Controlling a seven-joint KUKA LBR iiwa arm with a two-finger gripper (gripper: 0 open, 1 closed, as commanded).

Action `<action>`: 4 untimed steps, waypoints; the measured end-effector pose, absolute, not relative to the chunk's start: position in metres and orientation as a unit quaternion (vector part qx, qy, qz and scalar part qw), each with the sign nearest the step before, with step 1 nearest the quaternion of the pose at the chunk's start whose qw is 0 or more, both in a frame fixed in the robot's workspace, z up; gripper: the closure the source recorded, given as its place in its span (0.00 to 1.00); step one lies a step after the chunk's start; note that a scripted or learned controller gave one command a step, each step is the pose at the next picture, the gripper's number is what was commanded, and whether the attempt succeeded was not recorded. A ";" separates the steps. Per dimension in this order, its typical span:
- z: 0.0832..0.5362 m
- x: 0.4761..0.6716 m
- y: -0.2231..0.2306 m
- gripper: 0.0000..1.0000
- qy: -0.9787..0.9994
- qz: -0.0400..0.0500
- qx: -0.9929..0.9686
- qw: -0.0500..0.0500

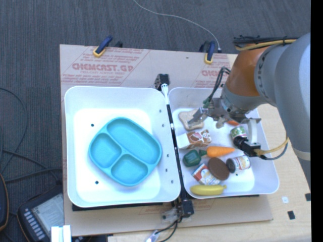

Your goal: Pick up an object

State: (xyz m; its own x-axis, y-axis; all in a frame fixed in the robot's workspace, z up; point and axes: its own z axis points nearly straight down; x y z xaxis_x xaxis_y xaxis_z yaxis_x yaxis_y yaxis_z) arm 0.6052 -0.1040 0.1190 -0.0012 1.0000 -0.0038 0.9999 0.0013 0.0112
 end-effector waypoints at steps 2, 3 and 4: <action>0.099 0.589 -0.097 1.00 0.707 0.002 0.708 0.006; 0.099 0.588 -0.097 0.00 0.707 0.002 0.707 0.005; 0.108 0.588 -0.097 1.00 0.707 0.002 0.707 0.005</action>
